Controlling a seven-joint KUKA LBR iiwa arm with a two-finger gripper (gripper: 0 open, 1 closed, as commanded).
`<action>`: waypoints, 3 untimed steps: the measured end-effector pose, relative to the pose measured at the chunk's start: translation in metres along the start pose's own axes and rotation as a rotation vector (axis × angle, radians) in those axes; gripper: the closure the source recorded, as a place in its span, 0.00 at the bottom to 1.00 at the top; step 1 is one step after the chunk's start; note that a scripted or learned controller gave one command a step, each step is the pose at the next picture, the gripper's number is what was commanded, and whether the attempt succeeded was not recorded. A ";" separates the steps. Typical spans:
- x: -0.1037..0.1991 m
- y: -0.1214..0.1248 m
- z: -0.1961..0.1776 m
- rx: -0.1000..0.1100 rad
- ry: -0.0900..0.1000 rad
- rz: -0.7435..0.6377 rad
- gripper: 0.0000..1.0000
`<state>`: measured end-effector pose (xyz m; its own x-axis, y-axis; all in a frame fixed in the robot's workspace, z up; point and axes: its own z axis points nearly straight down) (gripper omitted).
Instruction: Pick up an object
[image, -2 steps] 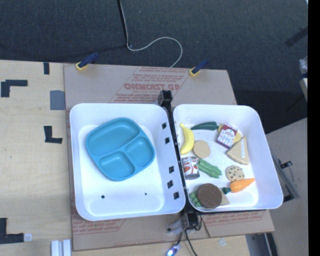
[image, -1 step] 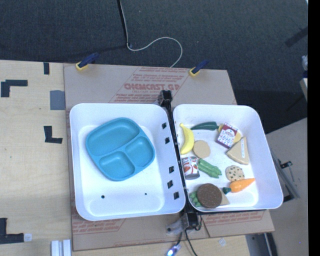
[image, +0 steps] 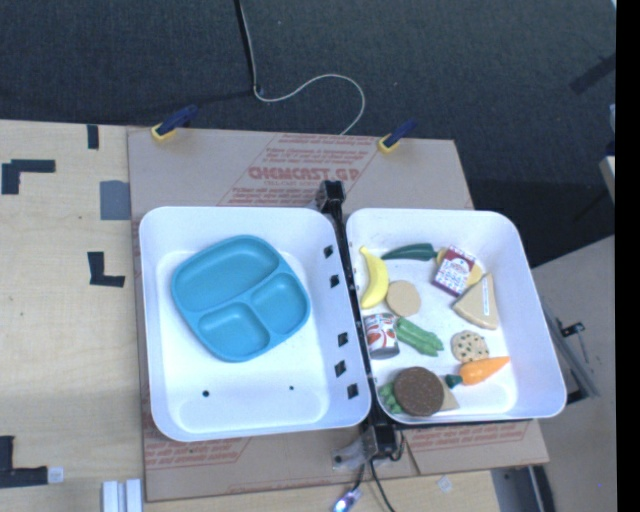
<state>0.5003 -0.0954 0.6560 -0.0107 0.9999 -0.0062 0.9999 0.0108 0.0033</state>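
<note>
**Nothing lifted yet: the pick waits on a choice of target**

Both shallow white bins sit side by side on the counter (image: 60, 300). The left white bin (image: 160, 400) carries a sky-blue three-compartment plastic tray (image: 240, 297). The right white bin (image: 525, 290) holds the candidates: a yellow toy banana (image: 373, 277), a small red-and-white can (image: 381, 335), a green pea pod (image: 418, 336), an orange toy carrot (image: 484, 370), a brown round burger patty (image: 418, 391) and a pale cheese wedge (image: 480, 304).

I judge the task at its start: every piece lies untouched. I cannot tell the state of the tool. The next move calls for descending on an isolated piece; the carrot, clear of most neighbours, looks easiest.
</note>
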 end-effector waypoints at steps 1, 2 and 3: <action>0.000 0.001 -0.010 0.000 0.000 -0.001 1.00; 0.001 0.001 -0.020 -0.001 0.000 -0.002 1.00; 0.001 0.002 -0.030 -0.001 0.000 -0.003 1.00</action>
<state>0.5018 -0.0938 0.6862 -0.0136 0.9999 -0.0059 0.9999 0.0136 0.0046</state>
